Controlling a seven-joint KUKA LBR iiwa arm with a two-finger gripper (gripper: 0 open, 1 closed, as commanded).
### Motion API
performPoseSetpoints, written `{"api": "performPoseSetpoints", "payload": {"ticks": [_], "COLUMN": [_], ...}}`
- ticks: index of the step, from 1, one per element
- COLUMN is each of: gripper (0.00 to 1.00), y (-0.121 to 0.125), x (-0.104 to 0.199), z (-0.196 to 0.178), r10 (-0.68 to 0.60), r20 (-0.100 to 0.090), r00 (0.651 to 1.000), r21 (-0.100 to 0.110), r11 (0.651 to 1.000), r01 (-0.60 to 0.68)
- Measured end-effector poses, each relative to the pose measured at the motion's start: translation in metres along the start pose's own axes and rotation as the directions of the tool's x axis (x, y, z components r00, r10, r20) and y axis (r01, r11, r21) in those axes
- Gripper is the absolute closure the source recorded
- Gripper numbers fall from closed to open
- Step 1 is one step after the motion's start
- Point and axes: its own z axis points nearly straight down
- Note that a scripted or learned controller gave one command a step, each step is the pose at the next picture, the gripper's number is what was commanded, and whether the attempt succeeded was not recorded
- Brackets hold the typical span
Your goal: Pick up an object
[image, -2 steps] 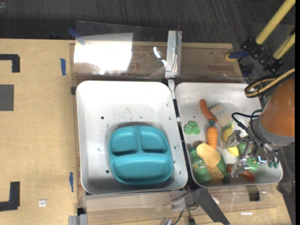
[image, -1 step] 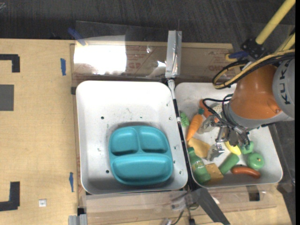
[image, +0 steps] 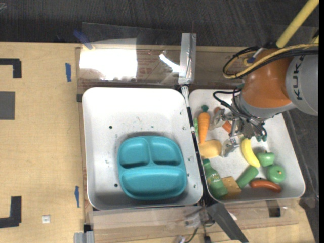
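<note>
Glossy plastic food lies piled below me in the right bin (image: pixel 296 171): a curved yellow banana (image: pixel 249 153), green apple (image: pixel 276 173), tapered orange carrot (image: pixel 203 126). My metal gripper (image: pixel 234 131) hangs beside the banana; whether my fingers are apart, I cannot tell. Farther left, a smooth teal divided tray (image: pixel 151 167).

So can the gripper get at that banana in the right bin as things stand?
Probably yes. The gripper hangs just beside the banana, whose top is uncovered, though the green toy touching its lower end could crowd a grasp.
</note>
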Motion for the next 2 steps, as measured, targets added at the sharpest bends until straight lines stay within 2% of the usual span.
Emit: {"api": "performPoseSetpoints", "payload": {"ticks": [1,2], "gripper": [0.00,0.00], "y": [0.001,0.002], "x": [-0.004,0.011], "z": [0.000,0.000], "r10": [0.050,0.055], "r20": [-0.002,-0.002], "r00": [0.999,0.998], "r21": [-0.001,-0.001], "r11": [0.999,0.998], "r01": [-0.050,-0.055]}}
